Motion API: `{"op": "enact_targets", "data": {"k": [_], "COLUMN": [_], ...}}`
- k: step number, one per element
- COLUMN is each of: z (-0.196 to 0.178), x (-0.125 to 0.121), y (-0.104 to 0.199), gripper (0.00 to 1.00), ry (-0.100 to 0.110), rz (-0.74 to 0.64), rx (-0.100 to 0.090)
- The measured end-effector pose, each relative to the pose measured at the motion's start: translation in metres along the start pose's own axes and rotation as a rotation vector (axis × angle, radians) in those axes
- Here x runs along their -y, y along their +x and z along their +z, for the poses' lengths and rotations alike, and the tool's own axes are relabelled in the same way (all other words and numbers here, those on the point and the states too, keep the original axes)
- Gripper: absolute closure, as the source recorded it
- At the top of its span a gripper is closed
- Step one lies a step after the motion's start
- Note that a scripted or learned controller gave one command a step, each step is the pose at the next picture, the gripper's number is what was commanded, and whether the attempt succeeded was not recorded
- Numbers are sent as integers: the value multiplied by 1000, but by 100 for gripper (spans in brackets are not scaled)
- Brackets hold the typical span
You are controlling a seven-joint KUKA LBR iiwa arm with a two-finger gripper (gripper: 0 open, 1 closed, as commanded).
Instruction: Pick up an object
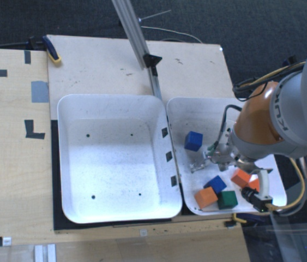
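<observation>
Gripper: we see the gripper [201,165] low inside the right bin [197,107], its metal fingers reaching toward the view's left from the grey wrist; we cannot tell how far apart the fingers stand, and we see nothing between them.
Contact: the fingertips lie over bare bin floor, just below the upper blue cube [193,141] and apart from it; whether they touch the floor we cannot tell.
Arm: the arm [273,119], with its orange band, comes in from the right and covers much of the right bin's right side.
Upper blue cube: it sits alone near the middle of the right bin, turned a little askew to the bin walls; being a cube, it shows us no long axis.
Lower cluster: an orange block [206,197], a second blue cube [216,184] and a green cube [228,200] crowd together near the bin's front edge, touching or nearly so.
Red-orange block: a red-orange block [242,177] lies right of the cluster, close under the wrist.
Left bin: the left bin [66,146] stands side by side with the right one.
Surroundings: a slanted metal rail [131,23] crosses the bench above the bins, and a yellow-and-blue tool [52,50] lies at the bench's upper left.
</observation>
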State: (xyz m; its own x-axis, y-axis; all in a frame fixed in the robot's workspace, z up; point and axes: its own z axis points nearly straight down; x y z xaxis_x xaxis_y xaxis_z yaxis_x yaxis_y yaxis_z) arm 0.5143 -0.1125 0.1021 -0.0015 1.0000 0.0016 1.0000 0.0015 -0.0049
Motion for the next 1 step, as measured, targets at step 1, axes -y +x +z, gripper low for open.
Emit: {"op": "enact_targets", "data": {"k": [1], "z": [10], "x": [-82], "y": [21], "gripper": [0], "ry": [-8], "rz": [-4], "rx": [2]}}
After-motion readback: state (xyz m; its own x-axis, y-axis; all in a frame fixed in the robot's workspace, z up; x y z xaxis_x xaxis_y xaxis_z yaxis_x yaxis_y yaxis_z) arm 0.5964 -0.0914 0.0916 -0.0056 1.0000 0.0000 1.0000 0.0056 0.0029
